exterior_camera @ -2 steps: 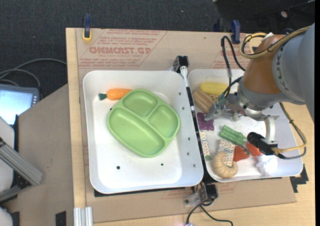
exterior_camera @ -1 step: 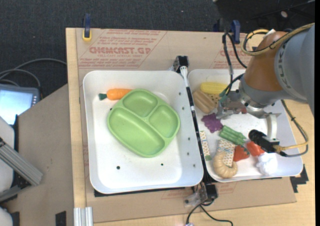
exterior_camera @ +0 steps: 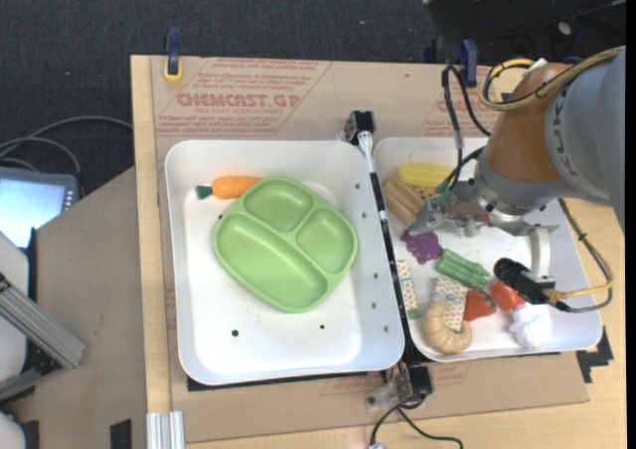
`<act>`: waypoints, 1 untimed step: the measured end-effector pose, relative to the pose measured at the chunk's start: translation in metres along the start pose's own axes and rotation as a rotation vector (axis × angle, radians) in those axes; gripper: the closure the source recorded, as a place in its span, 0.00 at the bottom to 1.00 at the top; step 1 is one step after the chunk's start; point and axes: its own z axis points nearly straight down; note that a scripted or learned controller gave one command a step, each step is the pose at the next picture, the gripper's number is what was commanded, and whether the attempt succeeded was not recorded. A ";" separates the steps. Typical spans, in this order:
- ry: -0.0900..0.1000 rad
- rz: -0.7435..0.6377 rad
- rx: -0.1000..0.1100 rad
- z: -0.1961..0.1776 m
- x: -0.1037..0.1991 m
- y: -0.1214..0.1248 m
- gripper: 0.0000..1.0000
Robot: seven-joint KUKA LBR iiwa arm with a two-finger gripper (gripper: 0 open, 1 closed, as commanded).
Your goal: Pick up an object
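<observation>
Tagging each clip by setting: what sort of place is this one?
Most likely a robotics lab bench set up for grasping trials. Two white bins sit side by side on a board, holding toy food like a carrot and a green divided plate, with loose cables on dark carpet around it.

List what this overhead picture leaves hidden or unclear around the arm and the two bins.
- Gripper: the wrist covers it from above, so its fingers cannot be read.
- Right bin: the arm hides its far right part.
- Red item: partly under the green piece, identity unclear.
- White lump: too small and washed out to name.
- Carrot: the green plate hides its lower edge.
</observation>
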 end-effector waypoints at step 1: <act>0.002 0.003 0.014 0.012 -0.009 -0.090 0.00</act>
